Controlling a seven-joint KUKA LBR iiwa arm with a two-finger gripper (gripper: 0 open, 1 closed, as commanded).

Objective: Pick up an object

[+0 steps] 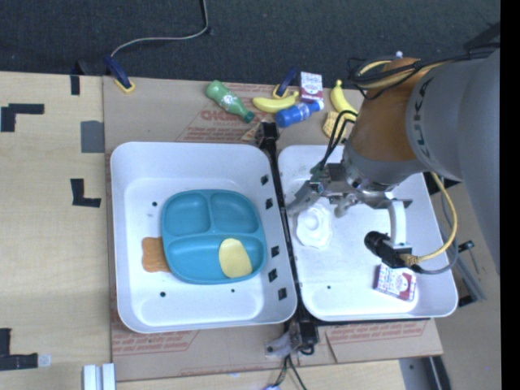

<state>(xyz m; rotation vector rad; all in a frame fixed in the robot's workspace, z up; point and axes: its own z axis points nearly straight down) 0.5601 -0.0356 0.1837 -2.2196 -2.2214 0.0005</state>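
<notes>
Arm [406,128] bends down over right bin [431,303], fingers [313,193] spread wide just above white object [313,230].

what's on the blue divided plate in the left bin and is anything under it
A yellow piece lies in the blue plate's lower right compartment. An orange-brown item pokes out from under its left edge; how far it runs underneath is hidden.

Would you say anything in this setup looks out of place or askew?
Yes: a green bottle, bananas and a blue bottle lie jumbled on the cardboard behind the bins. In the left bin, a brown item is wedged partly under the blue tray.
</notes>
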